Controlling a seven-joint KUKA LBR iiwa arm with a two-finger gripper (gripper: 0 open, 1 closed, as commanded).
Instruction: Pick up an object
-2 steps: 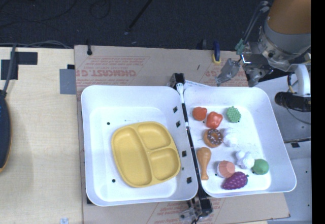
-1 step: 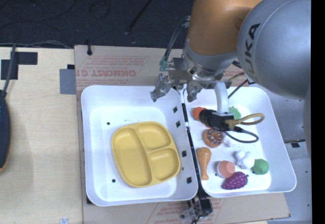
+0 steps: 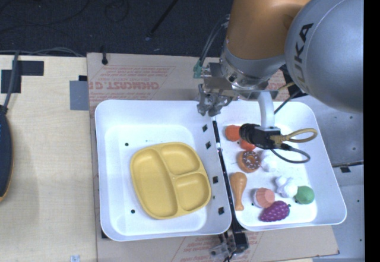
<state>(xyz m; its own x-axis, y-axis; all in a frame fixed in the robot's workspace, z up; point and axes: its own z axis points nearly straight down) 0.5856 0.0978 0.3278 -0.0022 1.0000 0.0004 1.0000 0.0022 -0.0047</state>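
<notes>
Nearest the lens: grey arm (image 3: 332,41) with orange band, reaching in from the right. Below it, gripper (image 3: 209,106) poised over the far end of the divider (image 3: 217,166) between left bin (image 3: 110,136) and right bin (image 3: 320,130). Opening state: cannot tell from this angle. Nothing seen held.

Left bin: one yellow compartment plate (image 3: 169,179).

Right bin, candidate objects: orange-red piece (image 3: 232,132) nearest the gripper, doughnut (image 3: 249,160), drumstick (image 3: 238,188), purple grapes (image 3: 274,211), green piece (image 3: 304,195), white pieces (image 3: 285,185).

Recommended target: drumstick, lying lengthwise just beside the divider, near the doughnut. Probably toy food: light, stiff and smooth, so liable to slip or roll. Take hold across the narrow shank, not the bulbous end, and close squarely. Watch clearance to the divider wall beside it.
</notes>
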